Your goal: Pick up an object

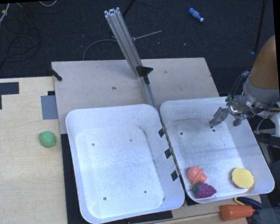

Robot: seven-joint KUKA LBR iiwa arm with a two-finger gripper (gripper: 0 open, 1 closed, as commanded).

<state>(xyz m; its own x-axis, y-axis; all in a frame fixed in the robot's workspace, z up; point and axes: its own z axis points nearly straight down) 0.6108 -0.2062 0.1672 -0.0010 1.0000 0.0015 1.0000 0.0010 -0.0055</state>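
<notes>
**Bench inspection: gripper spread above right bin, nothing held**

The bench (104, 83) is a pale board carrying two shallow white bins, both scuffed and speckled with grey marks. The left bin (79, 133) has a smooth moulded floor with rounded corners. The right bin (200, 138) holds three small items, all grouped along its near edge.

The arm (265, 75), orange-banded over grey, enters from the right. Its gripper (226, 117) hangs over the far right part of the right bin, fingers spread apart, with nothing between them and no item touching them.

Candidate objects lie well apart from the gripper, toward the near wall. A flat, round yellow piece (242, 178) sits nearest the right corner. A knobbly purple grape cluster (204, 190) lies at the near left corner, touching a lumpy orange-pink toy (197, 174) just behind it.

Outside the bins: an orange carrot-like object (236, 211) at the bench's near edge, and a matte green ball (47, 139) on the wooden table to the left
</notes>
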